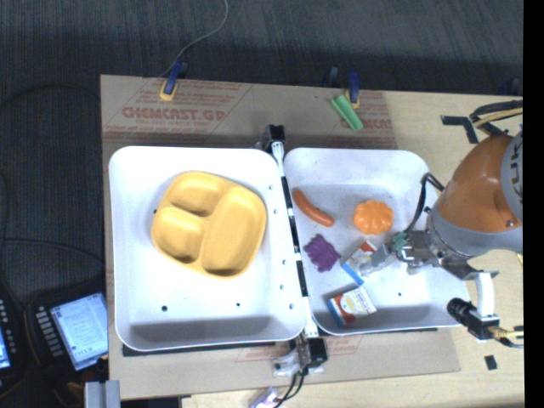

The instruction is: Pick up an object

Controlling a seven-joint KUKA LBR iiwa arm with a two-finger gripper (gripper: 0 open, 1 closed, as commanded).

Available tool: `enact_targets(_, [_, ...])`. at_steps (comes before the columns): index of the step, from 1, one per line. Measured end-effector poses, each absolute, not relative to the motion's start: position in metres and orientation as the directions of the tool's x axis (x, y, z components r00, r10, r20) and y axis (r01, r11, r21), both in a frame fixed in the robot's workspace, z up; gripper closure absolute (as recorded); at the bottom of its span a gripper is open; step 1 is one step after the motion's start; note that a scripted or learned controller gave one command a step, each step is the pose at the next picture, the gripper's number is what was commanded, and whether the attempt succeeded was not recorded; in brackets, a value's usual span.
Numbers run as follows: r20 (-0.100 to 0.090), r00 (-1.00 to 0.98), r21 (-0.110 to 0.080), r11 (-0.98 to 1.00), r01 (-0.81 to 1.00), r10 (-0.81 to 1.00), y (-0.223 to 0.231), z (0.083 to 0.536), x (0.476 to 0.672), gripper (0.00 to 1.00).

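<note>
My pincer (374, 259) hangs low in the right bin (408, 161), its grip I can't make out, just beside a small blue-and-white packet (355, 266). I'd judge it light, slick, crushable: pinch its long edges. Left of it a nubbly purple toy (321, 252), above a ridged orange pumpkin (373, 216), below a glossy carton (351, 304)

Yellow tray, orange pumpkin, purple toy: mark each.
yellow tray (210, 222), camera view, centre ridge between compartments.
orange pumpkin (373, 216), camera view, top middle.
purple toy (321, 252), camera view, body centre.
</note>
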State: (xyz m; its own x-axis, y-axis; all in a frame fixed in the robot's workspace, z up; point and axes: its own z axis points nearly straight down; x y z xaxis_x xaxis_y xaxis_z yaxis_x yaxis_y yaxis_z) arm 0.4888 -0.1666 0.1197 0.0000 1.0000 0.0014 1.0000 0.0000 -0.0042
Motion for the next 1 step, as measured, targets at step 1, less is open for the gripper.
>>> enact_targets(1, [-0.005, 0.003, 0.006, -0.003, 1.0, 1.0, -0.123, 0.0881, 0.4884, 0.0])
